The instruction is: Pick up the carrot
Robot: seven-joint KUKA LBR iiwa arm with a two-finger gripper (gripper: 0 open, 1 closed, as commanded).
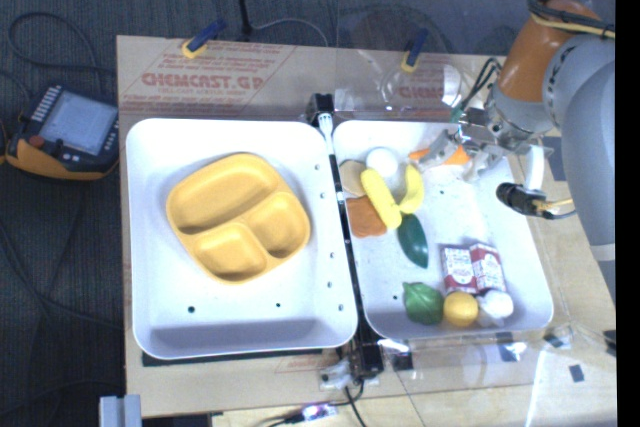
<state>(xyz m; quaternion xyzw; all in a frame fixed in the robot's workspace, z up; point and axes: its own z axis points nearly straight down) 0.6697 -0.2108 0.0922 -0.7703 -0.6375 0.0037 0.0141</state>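
Observation:
The carrot (443,155) is a small orange piece lying at the back of the right bin (530,255), close to its far wall. My gripper (472,151) is low over the bin's back right corner, right at the carrot's right end. The carrot's right tip runs in under the gripper, and whether it is gripped is hidden by the wrist. The grey arm with its orange band (535,55) comes in from the upper right.
The right bin also holds a white egg (382,160), a yellow banana (380,198), an orange slab (366,219), a dark green vegetable (413,240), a red and white packet (472,267), a green fruit (422,302) and a lemon (460,308). A yellow divided plate (237,215) lies in the left bin (160,315).

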